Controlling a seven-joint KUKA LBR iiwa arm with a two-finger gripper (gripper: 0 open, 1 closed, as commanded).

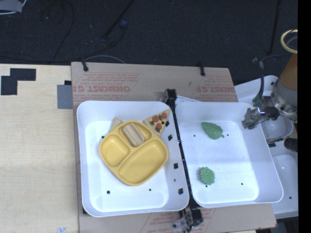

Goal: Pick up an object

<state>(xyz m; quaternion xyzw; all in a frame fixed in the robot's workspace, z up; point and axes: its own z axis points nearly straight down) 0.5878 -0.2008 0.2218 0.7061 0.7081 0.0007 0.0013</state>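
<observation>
The brown cardboard sheet [146,84] under the 2 white bins carries red printing, seen upside down and mirrored; above the left bin it reads roughly "CHEMCAST", with smaller lines beneath too small to read. More red print shows on the cardboard's right part and bottom edge, illegible.

Position: you look from one fixed camera above the bench [39,144].
Direction: it faces down at a slant; the far dark floor [160,23] is at the top of your picture.
Distance: it is far enough that you see the left bin [90,130] and the right bin [265,178] whole, side by side.
Right edge: the arm [290,79] comes in here, cut by the frame.
</observation>
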